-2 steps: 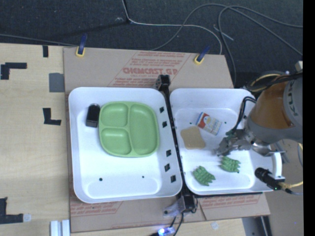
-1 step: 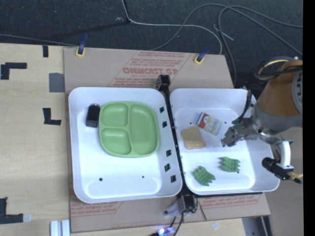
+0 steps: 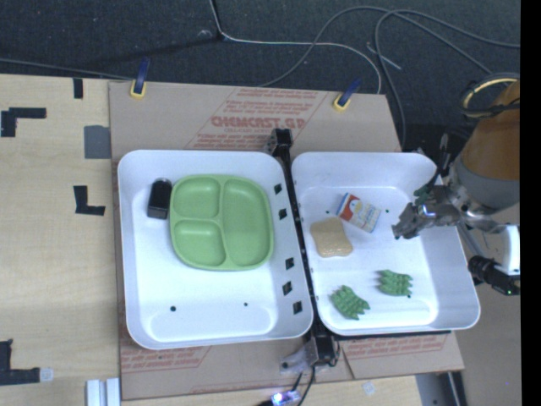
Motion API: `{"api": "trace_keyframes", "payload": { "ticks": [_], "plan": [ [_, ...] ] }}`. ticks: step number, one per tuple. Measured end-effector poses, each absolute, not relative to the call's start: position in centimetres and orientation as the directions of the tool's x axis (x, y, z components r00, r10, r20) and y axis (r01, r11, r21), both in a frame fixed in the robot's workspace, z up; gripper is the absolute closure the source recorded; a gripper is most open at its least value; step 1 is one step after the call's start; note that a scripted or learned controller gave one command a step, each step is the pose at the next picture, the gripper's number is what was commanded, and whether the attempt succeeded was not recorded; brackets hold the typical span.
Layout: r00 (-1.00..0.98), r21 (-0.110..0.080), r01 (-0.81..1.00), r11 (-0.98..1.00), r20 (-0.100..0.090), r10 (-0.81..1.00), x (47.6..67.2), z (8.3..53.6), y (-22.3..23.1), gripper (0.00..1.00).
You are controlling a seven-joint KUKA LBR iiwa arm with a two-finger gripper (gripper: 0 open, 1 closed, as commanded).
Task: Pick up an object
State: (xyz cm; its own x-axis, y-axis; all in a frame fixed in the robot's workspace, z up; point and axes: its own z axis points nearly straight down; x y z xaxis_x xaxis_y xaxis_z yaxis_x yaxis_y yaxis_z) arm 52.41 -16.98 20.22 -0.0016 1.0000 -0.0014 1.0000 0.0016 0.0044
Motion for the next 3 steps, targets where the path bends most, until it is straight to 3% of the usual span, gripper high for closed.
{"api": "trace_keyframes", "payload": {
  "ticks": [3],
  "plan": [
    [-0.007,-0.002,1.0,0.007,0.002,1.0,54.5,18.6,-1.3,1.0]
  ]
}}
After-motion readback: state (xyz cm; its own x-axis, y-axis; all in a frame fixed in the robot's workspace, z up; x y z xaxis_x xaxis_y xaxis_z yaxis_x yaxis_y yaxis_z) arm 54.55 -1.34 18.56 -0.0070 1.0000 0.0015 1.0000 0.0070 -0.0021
